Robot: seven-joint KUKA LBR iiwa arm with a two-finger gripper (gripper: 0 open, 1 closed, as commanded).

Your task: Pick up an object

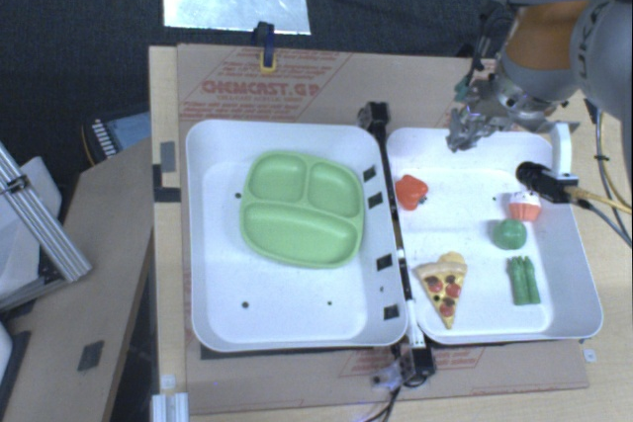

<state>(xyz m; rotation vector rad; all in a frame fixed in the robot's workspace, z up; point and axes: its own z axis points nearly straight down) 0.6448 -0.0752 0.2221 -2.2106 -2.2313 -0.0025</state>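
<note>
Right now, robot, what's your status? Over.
Gripper above right bin's far edge, holding nothing. Red pepper toy nearest. Path clear.

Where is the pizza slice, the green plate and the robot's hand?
pizza slice [442,286]: camera view, on the topping in the middle of the slice.
green plate [301,209]: camera view, on the ridge between its compartments.
hand [463,139]: camera view, at the tips of the robot's hand, above the right bin's far edge.

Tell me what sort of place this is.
Probably a robotics lab's pick-and-place test bench, not a kitchen: a robot arm reaches over two white bins, the food is toy-like, such as the pizza slice, and cardboard lines the bench.
</note>
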